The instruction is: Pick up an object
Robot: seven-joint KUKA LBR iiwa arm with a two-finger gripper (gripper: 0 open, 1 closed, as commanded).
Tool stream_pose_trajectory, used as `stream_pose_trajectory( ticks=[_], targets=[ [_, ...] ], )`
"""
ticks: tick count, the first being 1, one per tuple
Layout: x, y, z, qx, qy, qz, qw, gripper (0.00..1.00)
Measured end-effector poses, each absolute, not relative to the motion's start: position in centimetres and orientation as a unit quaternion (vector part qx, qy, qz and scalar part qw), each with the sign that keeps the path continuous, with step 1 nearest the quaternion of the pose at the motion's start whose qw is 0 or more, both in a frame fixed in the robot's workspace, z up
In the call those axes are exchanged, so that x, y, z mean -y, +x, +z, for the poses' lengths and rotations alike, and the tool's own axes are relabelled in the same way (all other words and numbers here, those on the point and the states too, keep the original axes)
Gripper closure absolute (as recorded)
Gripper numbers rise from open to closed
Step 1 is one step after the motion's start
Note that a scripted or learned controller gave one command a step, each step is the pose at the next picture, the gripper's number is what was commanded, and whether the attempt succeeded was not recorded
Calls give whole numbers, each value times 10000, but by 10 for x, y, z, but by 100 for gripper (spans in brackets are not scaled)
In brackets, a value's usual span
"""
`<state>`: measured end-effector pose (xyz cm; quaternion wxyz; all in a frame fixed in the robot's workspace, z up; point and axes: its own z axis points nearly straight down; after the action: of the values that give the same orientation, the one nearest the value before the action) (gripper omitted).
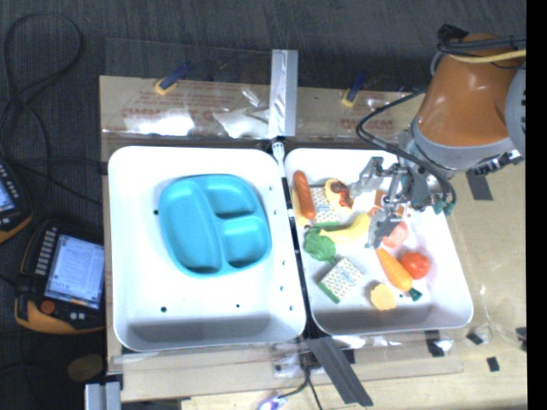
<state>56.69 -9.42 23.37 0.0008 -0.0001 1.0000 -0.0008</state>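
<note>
I see the two-finger gripper (386, 216) low in the right white bin (457, 301), over the yellow plastic banana (349, 227). Whether it grips anything, I cannot tell; the view is too cluttered. Just right of the banana lie a red tomato (416, 264) and an orange carrot (395, 271).

We look down from one fixed camera above the bench, tilted at a slant, far enough back to take in both shallow white plastic bins: the left bin (128, 254) at centre left of the frame, the right bin (449, 293) at centre right. The grey arm with its orange band (466, 96) enters at upper right.
</note>
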Motion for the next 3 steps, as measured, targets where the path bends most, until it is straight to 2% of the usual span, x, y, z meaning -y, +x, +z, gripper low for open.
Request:
stream_pose_trajectory(
  ticks=[1,2,3],
  targets=[
    [128,588,258,-9978,-661,-17,14,0],
    [151,541,187,-9942,1071,-10,4,0],
    [203,531,91,-9945,1044,-19,70,0]
  ],
)
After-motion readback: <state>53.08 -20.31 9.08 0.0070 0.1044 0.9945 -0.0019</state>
